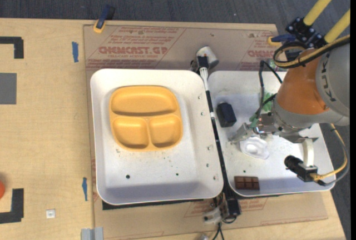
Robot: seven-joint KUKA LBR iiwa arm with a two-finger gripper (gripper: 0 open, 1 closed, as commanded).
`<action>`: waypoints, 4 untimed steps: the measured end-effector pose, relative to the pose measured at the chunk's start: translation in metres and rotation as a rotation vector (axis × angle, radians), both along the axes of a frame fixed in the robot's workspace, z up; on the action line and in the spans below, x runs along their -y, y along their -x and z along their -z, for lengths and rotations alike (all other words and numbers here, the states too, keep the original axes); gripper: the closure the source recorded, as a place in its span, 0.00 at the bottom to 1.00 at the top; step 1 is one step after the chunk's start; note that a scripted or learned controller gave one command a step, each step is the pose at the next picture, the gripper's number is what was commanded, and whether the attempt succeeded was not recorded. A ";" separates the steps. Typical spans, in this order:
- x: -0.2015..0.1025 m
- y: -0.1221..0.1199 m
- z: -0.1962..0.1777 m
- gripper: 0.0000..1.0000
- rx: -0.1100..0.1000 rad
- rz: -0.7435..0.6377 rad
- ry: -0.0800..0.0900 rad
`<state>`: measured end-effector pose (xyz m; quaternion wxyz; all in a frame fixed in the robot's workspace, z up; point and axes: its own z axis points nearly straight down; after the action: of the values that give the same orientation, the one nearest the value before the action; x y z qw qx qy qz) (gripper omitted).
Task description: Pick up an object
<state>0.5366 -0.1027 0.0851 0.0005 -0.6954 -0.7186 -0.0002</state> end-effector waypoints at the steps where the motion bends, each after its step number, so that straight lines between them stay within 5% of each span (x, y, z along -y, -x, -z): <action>1: -0.002 -0.034 0.000 0.00 0.004 -0.295 0.002; 2: -0.002 -0.034 0.000 0.00 0.004 -0.295 0.002; 3: 0.003 0.039 0.000 0.00 -0.001 -0.015 -0.001; 4: 0.003 0.038 -0.010 1.00 0.002 -0.015 -0.001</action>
<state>0.4982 -0.1056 0.0950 0.0001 -0.6901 -0.7237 -0.0014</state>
